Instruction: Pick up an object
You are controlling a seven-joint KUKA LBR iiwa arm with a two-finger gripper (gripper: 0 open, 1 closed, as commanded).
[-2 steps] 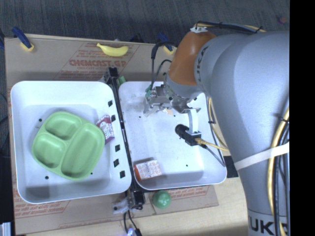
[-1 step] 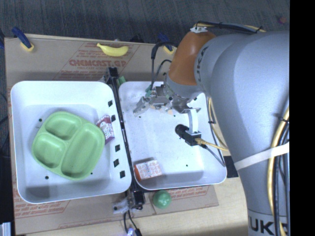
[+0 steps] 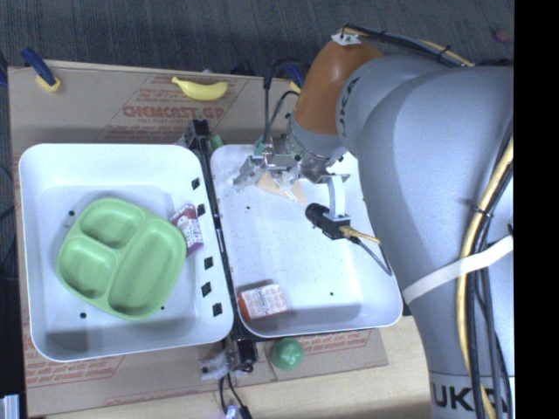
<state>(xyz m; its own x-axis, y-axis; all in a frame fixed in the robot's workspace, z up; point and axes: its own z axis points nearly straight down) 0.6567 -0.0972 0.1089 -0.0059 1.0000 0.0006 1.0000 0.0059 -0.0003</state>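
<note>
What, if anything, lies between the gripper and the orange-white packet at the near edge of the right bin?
Nothing visible. The gripper sits at the far end of the right bin, over a pale wedge-shaped item. The orange-white packet lies at the near wall, with bare bin floor between them.

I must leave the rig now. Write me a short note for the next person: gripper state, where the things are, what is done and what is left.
Gripper: low at the far end of the right bin, over a pale wedge-shaped object; no object seen held.
Right bin: small orange-and-white packet at the near left corner.
Left bin: green divided plate, small dark red packet beside it.
Outside the bins: banana, green ball.
Done: no pick seen yet.
Left: grasp and lift one object.
</note>
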